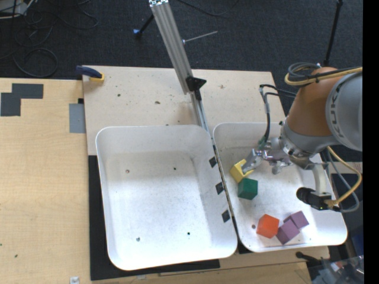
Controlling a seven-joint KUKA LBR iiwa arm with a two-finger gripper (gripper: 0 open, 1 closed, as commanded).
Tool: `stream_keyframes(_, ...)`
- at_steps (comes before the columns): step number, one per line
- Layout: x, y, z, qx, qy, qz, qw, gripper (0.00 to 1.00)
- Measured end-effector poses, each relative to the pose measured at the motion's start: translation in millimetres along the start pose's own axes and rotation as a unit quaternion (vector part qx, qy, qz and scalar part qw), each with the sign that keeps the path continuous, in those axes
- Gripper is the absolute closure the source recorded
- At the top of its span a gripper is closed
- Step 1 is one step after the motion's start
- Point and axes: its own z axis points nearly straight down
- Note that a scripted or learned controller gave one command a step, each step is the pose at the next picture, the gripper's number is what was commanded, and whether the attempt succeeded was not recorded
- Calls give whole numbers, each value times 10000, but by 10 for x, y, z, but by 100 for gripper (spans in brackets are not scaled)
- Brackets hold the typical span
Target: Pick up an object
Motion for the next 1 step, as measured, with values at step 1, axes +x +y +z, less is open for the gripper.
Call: stream_keyframes(1, -20, 84, 190, -181, -32, -11, 9998, 0)
